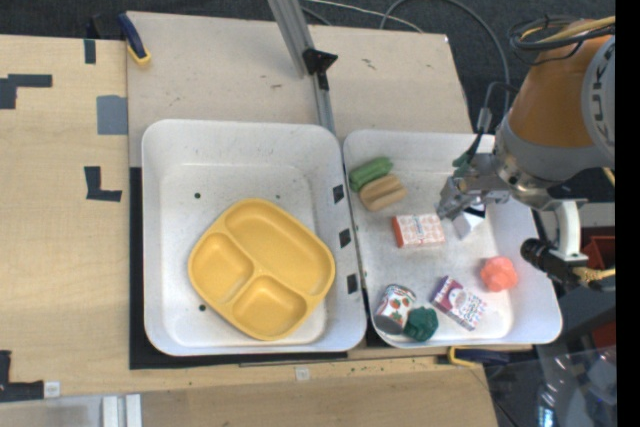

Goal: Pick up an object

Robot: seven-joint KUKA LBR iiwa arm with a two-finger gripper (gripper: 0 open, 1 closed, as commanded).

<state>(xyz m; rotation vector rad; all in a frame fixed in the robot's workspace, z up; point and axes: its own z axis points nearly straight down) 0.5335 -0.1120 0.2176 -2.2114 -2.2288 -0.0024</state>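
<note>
On the table, the left bin holds a yellow divided tray. In the right bin lie a green and tan toy, a red-and-white packet, a round printed piece, a green lump, a small carton and an orange ball. The end effector hangs just right of the packet; whether it is released or clenched I cannot tell. A good pick likely means centring over the packet, then descending straight.

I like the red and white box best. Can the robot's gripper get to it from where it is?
Probably yes. The gripper hangs over the right white bin, just right of the small red and white box. The box lies apart from the other items, with bare bin floor around it and nothing on top.
</note>
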